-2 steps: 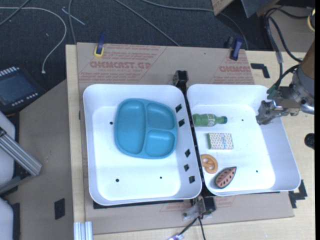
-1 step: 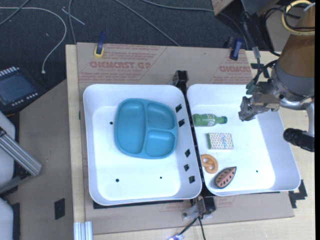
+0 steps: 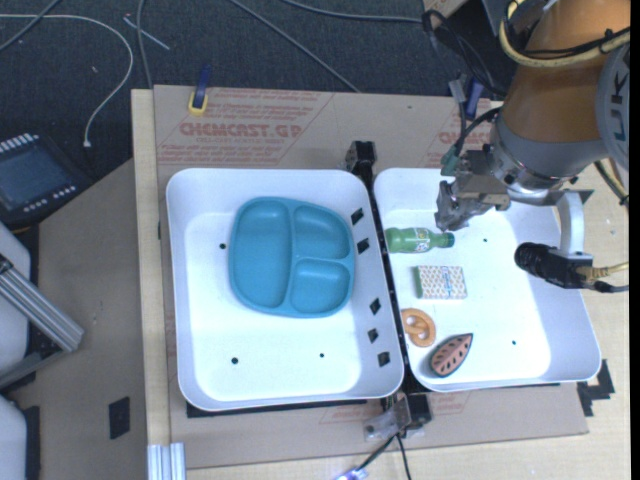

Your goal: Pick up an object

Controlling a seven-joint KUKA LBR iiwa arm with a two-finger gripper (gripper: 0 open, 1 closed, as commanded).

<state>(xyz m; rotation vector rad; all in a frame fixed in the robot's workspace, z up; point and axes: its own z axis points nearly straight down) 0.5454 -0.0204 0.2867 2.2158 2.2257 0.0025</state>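
In the right bin point(image 3: 540, 318) a small green bottle point(image 3: 415, 239) lies on its side near the bin's left wall. My gripper point(image 3: 447, 218) hangs just above and to the right of the bottle's cap end, close to it. Below the bottle lie a patterned white square packet point(image 3: 441, 282), a pretzel-shaped piece point(image 3: 418, 326) and an orange-brown oval object point(image 3: 452, 354). I cannot make out the state of the gripper from this angle.
The left bin point(image 3: 200, 348) holds a blue divided plate point(image 3: 291, 256). A black divider with clips point(image 3: 372, 268) runs between the bins. A black cable end point(image 3: 545, 261) hangs over the right bin's right side. Cardboard lies under both bins.
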